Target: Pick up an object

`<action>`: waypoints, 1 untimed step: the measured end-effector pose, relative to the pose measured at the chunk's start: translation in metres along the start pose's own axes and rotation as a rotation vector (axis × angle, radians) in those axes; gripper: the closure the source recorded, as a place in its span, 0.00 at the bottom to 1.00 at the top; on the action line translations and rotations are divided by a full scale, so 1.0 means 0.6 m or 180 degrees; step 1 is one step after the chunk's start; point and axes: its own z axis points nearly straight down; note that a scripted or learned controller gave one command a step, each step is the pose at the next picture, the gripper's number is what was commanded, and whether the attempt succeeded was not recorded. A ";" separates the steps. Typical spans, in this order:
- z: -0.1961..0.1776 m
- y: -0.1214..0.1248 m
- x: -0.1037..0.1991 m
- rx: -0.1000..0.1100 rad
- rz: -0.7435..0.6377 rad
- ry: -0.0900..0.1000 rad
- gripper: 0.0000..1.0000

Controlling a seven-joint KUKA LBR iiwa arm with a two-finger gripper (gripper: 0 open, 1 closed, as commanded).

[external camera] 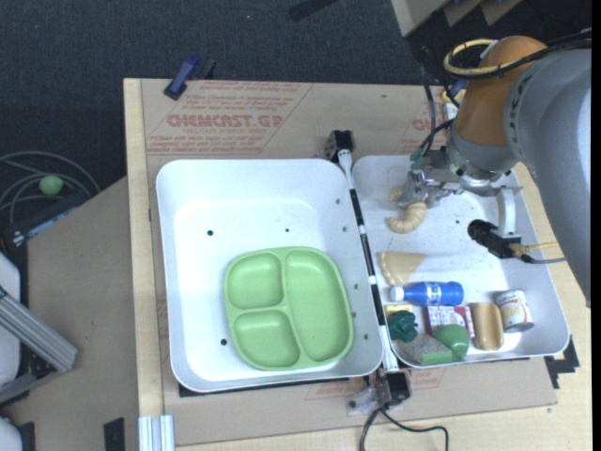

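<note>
The croissant [409, 218], a tan curved piece, lies in the far left part of the right bin [449, 255]. It rests on bare floor, apart from the other things there. That makes it the likeliest pick, as I judge it: nothing leans on it and there is room round it.

The tool [417, 184] stands just beyond the croissant's far end, so close that the two seem to touch or nearly touch. A tan bit shows right at the tool's tip, and I cannot tell whether it belongs to the croissant or is a separate scrap. Nor can I tell whether the tool is spread or pressed together, or whether it has any grip on the croissant. The arm [512, 83] reaches in from the right, with its wrist turned down over that corner.

Nearer the camera a pale wedge [399, 267] lies beside the bin's left wall, and next comes a bottle [430, 294] on its side. Along the near wall sits a packed row: a green toy [404, 324], a red box [439, 318], a green block [449, 343], a tan roll [486, 325] and a can [513, 310]. These crowd one another and would probably be harder to take singly.

The left bin [178, 252] holds a green plate [286, 306]. Both bins sit on the worktop [235, 120].
</note>
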 end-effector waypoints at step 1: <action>-0.148 -0.044 0.119 0.0014 -0.0001 0.0011 1.00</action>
